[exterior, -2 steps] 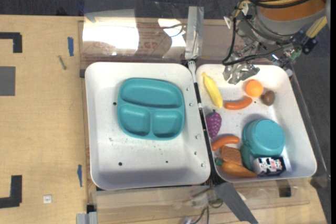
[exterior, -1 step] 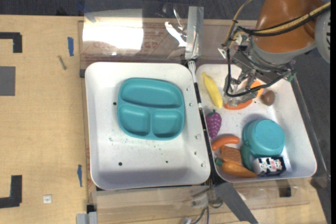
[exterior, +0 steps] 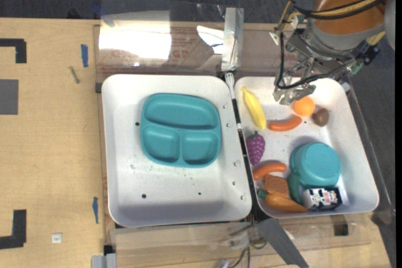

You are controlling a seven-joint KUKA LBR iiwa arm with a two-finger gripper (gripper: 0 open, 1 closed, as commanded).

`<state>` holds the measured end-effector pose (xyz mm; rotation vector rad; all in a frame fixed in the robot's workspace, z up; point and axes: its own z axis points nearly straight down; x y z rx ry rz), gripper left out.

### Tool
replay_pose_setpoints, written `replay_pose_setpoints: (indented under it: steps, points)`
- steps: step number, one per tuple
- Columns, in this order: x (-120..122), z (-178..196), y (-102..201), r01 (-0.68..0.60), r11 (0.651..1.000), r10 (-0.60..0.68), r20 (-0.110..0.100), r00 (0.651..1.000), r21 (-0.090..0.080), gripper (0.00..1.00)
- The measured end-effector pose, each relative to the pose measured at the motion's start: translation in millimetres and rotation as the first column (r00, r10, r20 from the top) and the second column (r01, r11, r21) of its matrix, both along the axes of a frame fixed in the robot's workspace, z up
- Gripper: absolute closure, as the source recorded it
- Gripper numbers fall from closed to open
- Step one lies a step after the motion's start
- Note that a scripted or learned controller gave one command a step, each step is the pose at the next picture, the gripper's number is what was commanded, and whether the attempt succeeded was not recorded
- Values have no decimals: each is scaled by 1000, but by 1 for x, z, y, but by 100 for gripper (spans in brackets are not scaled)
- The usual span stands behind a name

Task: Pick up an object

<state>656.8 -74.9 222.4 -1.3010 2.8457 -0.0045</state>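
My gripper [exterior: 291, 93] hangs over the far part of the right bin [exterior: 359, 154], under the arm's orange band. Just below and right of it lies a small orange fruit [exterior: 304, 107], very close to the gripper's tip. A yellow banana [exterior: 254, 108] lies to the gripper's left, and an orange sausage [exterior: 284, 124] lies in front of it. A brown round piece [exterior: 321, 116] sits to the right of the orange fruit. I see nothing lifted off the bin floor.
Nearer the front of the right bin are purple grapes [exterior: 255, 148], a teal bowl [exterior: 315, 164], a hot dog [exterior: 270, 169], a carrot [exterior: 284, 201] and a small carton [exterior: 323, 197]. The left bin [exterior: 119, 135] holds a teal divided plate [exterior: 181, 130].
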Motion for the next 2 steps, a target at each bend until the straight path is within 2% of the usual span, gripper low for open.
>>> replay_pose_setpoints:
  steps: [1,2]
  points:
    - [-105,20,-50,-66,998,66,-4,998,-5,100]
    - [-105,18,-46,-71,997,71,-7,997,-2,0]
